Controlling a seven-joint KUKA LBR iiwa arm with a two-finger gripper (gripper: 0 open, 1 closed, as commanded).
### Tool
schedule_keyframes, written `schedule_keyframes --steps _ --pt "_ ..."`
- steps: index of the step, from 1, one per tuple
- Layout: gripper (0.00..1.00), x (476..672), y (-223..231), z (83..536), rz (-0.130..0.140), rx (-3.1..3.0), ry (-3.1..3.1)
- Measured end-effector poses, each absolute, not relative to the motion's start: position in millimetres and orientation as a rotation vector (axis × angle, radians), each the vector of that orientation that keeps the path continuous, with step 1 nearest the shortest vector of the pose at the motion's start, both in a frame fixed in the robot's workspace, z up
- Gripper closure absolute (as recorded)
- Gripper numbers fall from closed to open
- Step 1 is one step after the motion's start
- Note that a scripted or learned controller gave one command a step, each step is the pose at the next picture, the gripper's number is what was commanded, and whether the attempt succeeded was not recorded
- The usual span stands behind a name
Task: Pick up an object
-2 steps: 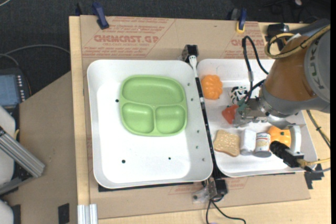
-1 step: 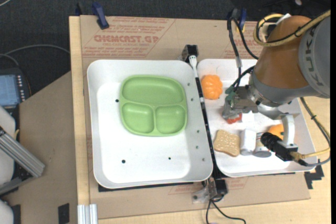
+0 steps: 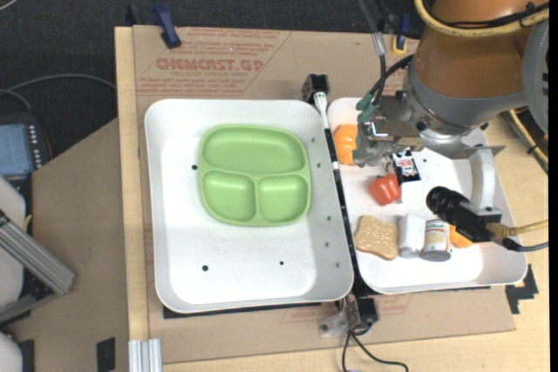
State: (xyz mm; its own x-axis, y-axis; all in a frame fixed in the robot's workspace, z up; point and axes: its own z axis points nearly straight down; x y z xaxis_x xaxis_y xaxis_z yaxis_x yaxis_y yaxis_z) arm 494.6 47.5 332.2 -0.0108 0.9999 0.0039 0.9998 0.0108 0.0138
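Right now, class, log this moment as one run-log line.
arm: over right bin | pincer: above red item | plate: left bin

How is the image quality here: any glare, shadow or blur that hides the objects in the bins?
Camera view: even, soft lighting; the left bin is bright white but not blown out, and the green tray reads clearly. The arm shades the right bin beneath it and covers part of it. The toast and red object are slightly soft but recognisable.

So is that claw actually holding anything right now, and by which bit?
Cannot be told. The claw sits low in the right bin, beside the orange fruit and above the red piece; the arm hides any hold.
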Motion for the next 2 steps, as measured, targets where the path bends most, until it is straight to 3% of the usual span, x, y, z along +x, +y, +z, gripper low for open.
schedule_keyframes --steps 1,2 --pt "1.00 479.6 23.5 402.9 0.012 2.217 2.217" --pt "1.00 479.2 93.4 393.0 0.000 2.216 2.228"
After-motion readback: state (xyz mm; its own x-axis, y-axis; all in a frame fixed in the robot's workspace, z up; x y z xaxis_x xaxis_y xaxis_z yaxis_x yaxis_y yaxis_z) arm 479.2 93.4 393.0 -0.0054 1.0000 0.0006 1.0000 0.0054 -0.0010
